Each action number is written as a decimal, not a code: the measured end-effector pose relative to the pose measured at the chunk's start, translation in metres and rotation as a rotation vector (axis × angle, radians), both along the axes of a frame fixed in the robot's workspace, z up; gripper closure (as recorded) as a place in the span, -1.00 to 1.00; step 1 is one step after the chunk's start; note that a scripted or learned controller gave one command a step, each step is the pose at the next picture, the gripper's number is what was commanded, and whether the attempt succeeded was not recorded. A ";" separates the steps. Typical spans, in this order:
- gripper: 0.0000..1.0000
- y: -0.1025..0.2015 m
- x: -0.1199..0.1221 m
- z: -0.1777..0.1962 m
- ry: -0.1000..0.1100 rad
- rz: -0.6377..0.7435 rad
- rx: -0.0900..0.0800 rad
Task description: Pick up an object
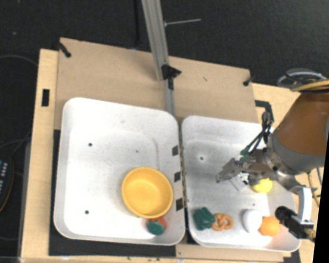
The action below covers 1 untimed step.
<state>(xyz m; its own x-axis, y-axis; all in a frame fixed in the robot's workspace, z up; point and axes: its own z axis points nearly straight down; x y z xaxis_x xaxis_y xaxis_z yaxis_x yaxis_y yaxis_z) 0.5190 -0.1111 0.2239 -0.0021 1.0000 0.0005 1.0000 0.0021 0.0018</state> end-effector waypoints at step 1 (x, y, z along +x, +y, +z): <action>-1.00 0.000 0.000 0.000 -0.001 -0.003 0.000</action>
<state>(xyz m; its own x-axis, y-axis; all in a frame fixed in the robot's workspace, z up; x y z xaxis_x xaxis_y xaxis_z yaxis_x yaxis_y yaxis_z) 0.5191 -0.1114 0.2239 0.0006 1.0000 0.0002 1.0000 -0.0006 0.0024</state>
